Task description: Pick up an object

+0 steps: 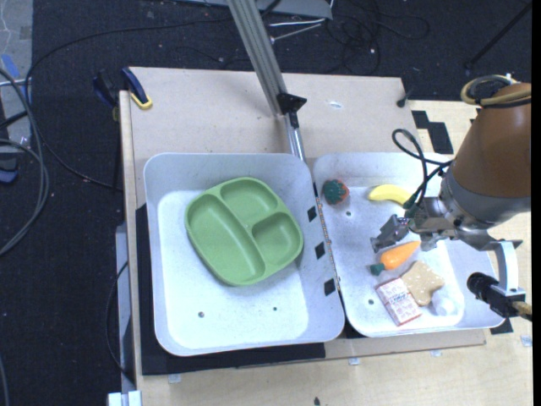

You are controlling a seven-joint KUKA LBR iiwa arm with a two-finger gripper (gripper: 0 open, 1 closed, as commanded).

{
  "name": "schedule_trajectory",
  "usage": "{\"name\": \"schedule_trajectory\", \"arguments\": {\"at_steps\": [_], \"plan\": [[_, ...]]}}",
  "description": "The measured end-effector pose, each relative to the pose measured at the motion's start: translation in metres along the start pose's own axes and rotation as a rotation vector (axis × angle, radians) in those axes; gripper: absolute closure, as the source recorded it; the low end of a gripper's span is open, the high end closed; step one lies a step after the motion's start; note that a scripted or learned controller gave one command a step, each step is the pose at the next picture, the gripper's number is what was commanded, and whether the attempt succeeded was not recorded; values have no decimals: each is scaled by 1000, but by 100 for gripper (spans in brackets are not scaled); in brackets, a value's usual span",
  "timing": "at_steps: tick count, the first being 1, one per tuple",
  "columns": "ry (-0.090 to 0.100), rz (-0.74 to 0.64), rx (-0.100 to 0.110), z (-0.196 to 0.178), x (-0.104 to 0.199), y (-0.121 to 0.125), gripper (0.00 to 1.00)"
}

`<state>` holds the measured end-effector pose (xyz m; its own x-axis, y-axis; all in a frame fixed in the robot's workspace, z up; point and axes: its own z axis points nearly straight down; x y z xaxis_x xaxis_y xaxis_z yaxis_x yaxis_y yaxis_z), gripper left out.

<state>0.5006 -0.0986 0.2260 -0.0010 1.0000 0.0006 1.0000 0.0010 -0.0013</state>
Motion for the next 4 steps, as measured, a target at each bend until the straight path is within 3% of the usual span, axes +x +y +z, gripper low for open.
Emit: {"name": "schedule_trajectory", "arguments": {"at_steps": [2,3,4], "plan": [[0,3,4,110,-14,-2,0],[-1,2,-3,133,-14,-2,0],[-4,5,-9,121,-15,0,100]]}}
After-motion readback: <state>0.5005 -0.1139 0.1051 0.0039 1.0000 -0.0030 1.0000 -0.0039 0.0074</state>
